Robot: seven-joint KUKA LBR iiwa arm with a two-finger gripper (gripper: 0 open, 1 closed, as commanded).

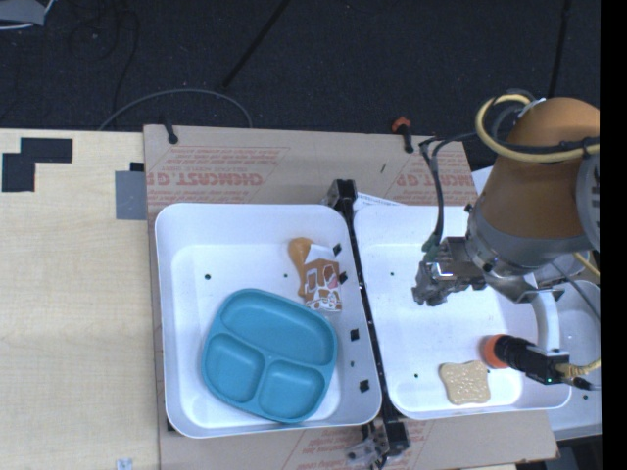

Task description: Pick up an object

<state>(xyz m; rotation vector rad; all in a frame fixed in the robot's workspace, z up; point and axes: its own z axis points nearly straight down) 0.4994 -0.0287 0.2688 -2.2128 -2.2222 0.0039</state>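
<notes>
Printed in red on the brown cardboard sheet (245, 164) under both bins, upside down near its upper edge: "CHEMCAST", followed by a few letters too faint to make out. More red print on the same sheet at the lower edge of the frame, too small to read. No legible lettering on the small packet (321, 287), just a brown-and-white pattern. Sits in the upper right part of the left bin (186, 292), touching a tan piece (300, 253) just above it. Below and left of both, filling much of that bin's lower half, a blue plate (269, 355) with three compartments, lying flat. In the right bin (402, 360), near the lower wall, a pale toast-shaped piece (464, 382), lying flat and alone. Above it and well apart, over the bin's upper middle, the gripper (436, 284), dark and metallic, hanging from the grey arm with its orange band (544, 164) at the right of the frame. Nothing seen between the jaws; impossible to tell whether wide or narrow. Under the cardboard, a pale wood-grain table (69, 311), marked at upper left with black patches (39, 160) and a grey patch (128, 194). Clamped at the cardboard's upper edge with a black clamp (171, 133) and an orange clamp (400, 124). Across the top of the frame, a dark floor (294, 47) with a thin cable (186, 91) curving over it.
</notes>
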